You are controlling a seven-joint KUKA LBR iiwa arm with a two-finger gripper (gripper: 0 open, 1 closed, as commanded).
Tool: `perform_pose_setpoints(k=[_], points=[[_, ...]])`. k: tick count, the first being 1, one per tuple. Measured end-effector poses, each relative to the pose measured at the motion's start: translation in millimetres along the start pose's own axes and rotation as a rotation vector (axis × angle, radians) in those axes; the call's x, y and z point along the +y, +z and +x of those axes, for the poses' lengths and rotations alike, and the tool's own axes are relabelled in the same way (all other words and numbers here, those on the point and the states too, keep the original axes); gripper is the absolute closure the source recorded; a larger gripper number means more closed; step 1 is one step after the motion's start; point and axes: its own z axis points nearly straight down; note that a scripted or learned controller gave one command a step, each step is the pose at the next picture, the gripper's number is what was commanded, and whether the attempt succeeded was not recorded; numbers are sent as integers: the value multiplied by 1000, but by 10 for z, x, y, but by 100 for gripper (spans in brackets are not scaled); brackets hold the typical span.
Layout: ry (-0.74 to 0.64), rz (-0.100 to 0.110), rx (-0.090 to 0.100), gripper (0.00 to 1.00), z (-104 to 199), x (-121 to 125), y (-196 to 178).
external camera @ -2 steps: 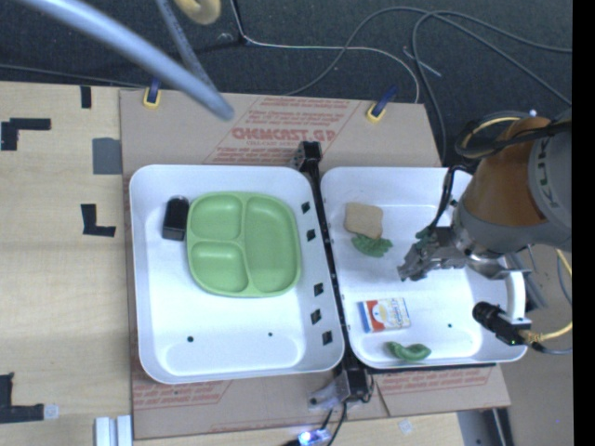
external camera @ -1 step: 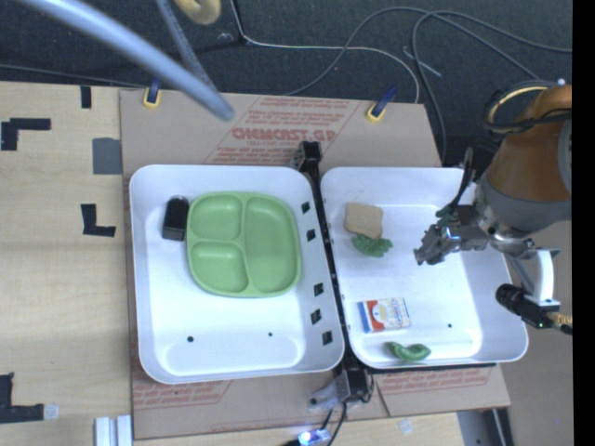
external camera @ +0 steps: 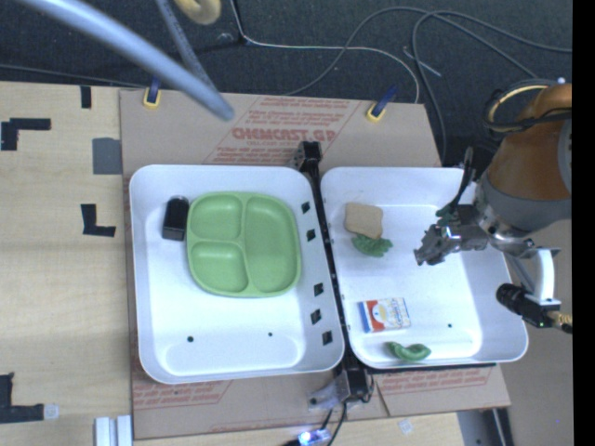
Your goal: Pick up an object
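Landmark: right bin (external camera: 483, 342), shallow white plastic.
Gripper (external camera: 433, 249): dark metal, over bin's right-centre floor; fingers' state can't tell; nothing seen between them.
Tan block (external camera: 363, 218): upper-left of bin, matte, spongy-looking, squarish.
Green leafy piece (external camera: 373, 244): touching block's lower edge, soft, irregular.
Card box (external camera: 385, 315): lower-centre, flat, glossy print.
Green pod (external camera: 409, 350): near bin's front wall, smooth, curved.
Risk: flat box hard to pinch, may slip; block + leafy piece adjacent, poss. double grab.
Left of bin: green tray (external camera: 245, 245), dark block (external camera: 175, 218).
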Motion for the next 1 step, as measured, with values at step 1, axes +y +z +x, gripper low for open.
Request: perform_pose_setpoints(k=[1], points=[[-5,0,1,100,421,293,22]])
